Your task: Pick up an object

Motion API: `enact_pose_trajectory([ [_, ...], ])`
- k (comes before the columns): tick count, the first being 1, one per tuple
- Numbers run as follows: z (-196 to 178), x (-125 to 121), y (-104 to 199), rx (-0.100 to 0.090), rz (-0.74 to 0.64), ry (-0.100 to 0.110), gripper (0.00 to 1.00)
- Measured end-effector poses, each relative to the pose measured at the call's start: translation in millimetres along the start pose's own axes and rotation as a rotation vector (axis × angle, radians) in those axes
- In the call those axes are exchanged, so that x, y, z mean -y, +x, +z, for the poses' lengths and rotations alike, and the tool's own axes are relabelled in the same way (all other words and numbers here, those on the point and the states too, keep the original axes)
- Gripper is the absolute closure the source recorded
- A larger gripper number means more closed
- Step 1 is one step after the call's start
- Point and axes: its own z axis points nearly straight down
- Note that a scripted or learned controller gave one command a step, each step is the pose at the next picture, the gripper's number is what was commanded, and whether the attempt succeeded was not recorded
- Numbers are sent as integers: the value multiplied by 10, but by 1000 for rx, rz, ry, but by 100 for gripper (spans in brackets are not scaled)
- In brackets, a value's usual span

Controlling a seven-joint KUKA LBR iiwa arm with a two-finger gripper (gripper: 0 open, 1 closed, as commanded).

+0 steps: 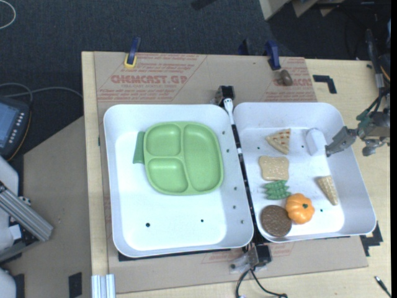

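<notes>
The end effector (343,140) is hanging at the 3 o'clock edge of the right bin (353,219), reaching in from the right; its dark fingers are blurred together, so I cannot tell whether they are apart or closed, and nothing is visibly sitting between them.

Several toy foods are lying in the right bin. A pale, whitish piece (313,141) is resting just beside the end effector, toward 9 o'clock from it. A pizza slice (280,140) is lying near the bin's 11 o'clock area. Below it, a tan slice of bread (274,167) is sitting toward the bin's 9 o'clock side, with a green vegetable (276,189) just beneath it. A brown round patty (275,220) is occupying the 7 o'clock corner, touching an orange pumpkin (299,208). A tan wedge (328,189) is lying at about 4 o'clock, well apart from the pizza slice.

In the left bin (173,234), a green divided plate (183,158) is sitting toward 12 o'clock.
</notes>
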Motion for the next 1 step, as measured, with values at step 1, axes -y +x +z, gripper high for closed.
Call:
enact_pose_trajectory([
  [1, -52, -20, 2, 3, -3, -10, 0],
])
